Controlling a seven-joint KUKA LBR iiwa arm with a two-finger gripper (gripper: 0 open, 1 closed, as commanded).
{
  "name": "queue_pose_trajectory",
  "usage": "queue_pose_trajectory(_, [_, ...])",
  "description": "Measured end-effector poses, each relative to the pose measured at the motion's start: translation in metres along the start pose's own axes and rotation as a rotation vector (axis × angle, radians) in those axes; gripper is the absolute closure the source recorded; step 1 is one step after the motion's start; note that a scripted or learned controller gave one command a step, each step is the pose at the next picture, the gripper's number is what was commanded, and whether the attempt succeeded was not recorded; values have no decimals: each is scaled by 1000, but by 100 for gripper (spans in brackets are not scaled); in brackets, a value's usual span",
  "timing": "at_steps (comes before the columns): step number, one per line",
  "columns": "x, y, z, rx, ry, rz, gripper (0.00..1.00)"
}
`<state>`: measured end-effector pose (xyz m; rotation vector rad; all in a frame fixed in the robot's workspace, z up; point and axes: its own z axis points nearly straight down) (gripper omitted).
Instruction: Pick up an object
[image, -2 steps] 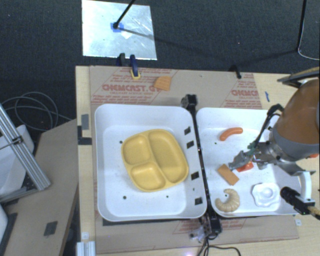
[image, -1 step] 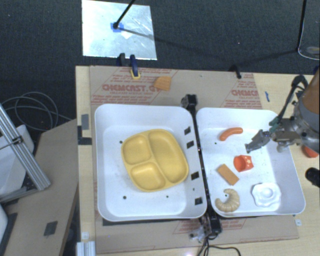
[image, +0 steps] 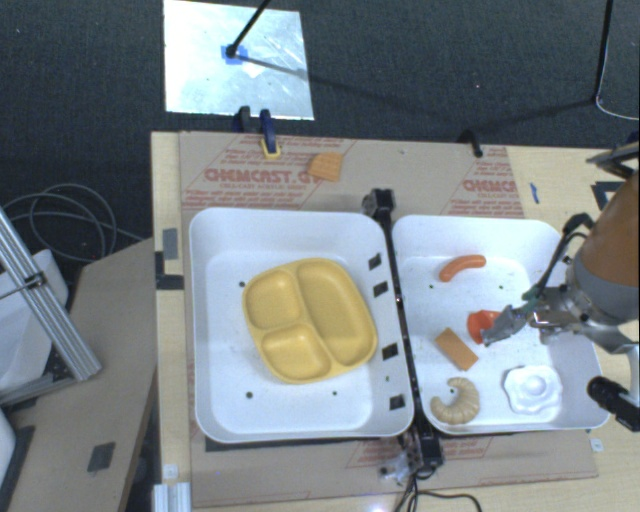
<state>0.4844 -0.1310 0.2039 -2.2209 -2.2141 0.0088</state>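
Single fixed cam, mounted above the bench (image: 170, 300), looking down at a slant. Far enough out to frame both white bins side by side: left bin (image: 215, 330), right bin (image: 420, 250). Bench's far edge and dark floor sit at top of frame. Arm (image: 610, 270) enters from the right edge.

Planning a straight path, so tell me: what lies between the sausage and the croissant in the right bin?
In the camera view, the orange block lies between the sausage and the croissant.
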Motion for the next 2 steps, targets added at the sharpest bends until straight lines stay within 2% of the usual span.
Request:
queue_pose_trajectory(1, [-18, 2, -21, -10, -1, -3, 0])
queue_pose_trajectory(2, [-39, 2, 29, -6, 0, -2, 0])
